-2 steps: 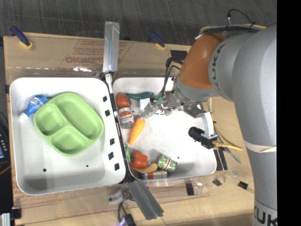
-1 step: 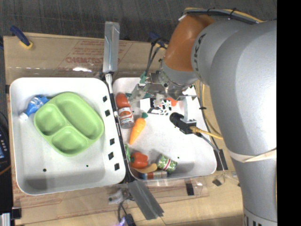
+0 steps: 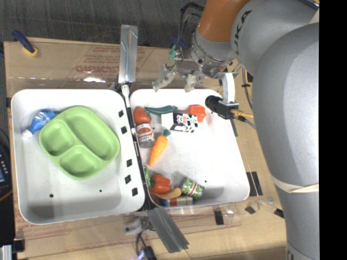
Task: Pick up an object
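Observation:
My gripper [image 3: 176,82] hangs open over the far rim of the right bin [image 3: 227,167], with nothing between its fingers [image 3: 161,83]. Below it in that bin lie a dark green curved piece [image 3: 161,110], a red item [image 3: 140,115], a small can [image 3: 145,135], an orange carrot [image 3: 158,150], a black-and-white patterned item [image 3: 185,122] and a small orange piece [image 3: 197,111]. At the bin's near edge sit a red pepper [image 3: 159,184], a green striped can [image 3: 192,188] and a brown piece [image 3: 173,195].
The left bin [image 3: 32,199] holds a green divided plate [image 3: 81,141] and a blue item [image 3: 40,119] at its far left. A black part [image 3: 217,106] juts over the right bin's far right side. The arm's large grey body [image 3: 287,118] fills the right.

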`<state>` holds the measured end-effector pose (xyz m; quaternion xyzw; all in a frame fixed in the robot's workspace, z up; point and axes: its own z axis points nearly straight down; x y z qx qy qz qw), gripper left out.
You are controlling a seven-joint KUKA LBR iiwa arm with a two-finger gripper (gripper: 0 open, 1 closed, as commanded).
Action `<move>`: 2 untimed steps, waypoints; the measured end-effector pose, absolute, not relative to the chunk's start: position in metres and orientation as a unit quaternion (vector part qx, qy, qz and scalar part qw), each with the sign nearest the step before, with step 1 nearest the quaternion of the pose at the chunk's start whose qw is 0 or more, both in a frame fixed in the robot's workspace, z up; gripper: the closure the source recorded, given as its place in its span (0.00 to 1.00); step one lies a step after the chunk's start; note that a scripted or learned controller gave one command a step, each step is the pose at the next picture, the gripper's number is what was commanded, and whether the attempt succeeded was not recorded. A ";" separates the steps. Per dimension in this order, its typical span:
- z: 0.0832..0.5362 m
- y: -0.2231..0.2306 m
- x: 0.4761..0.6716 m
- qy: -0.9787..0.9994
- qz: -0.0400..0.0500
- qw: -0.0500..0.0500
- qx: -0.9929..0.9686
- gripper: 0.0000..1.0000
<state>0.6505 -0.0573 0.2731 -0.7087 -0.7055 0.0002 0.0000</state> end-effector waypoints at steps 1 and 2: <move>0.190 -0.056 0.581 -0.762 0.002 0.003 -0.647 0.00; 0.137 -0.100 0.547 -0.777 0.002 0.002 -0.629 0.00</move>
